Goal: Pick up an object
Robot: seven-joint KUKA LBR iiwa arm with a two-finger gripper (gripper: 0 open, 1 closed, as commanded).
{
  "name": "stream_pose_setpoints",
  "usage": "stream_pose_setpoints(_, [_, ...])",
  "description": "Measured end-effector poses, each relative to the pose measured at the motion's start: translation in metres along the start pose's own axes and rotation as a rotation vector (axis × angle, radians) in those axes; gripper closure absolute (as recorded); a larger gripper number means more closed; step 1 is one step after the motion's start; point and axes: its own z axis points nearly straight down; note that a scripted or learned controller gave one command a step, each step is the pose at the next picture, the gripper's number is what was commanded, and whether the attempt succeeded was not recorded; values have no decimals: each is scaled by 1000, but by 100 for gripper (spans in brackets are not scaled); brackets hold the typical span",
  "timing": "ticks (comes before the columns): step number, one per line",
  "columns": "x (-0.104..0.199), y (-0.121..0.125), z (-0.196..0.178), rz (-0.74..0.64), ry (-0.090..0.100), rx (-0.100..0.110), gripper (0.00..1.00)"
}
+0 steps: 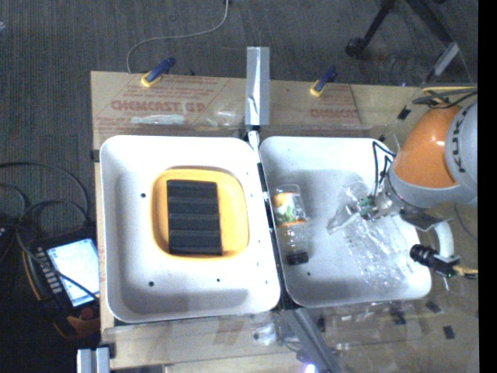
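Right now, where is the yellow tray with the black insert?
The yellow tray lies in the middle of the left bin, across the divider from the small bottle.

red "chemcast gp" on bench board [155,106]

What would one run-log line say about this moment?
arm: over right bin | gripper: by clear plastic | bottle: right bin | yellow sponge: left bin
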Motion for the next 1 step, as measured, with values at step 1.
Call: stream_pose_setpoints(1, [56,4,-32,26,12,14,0])
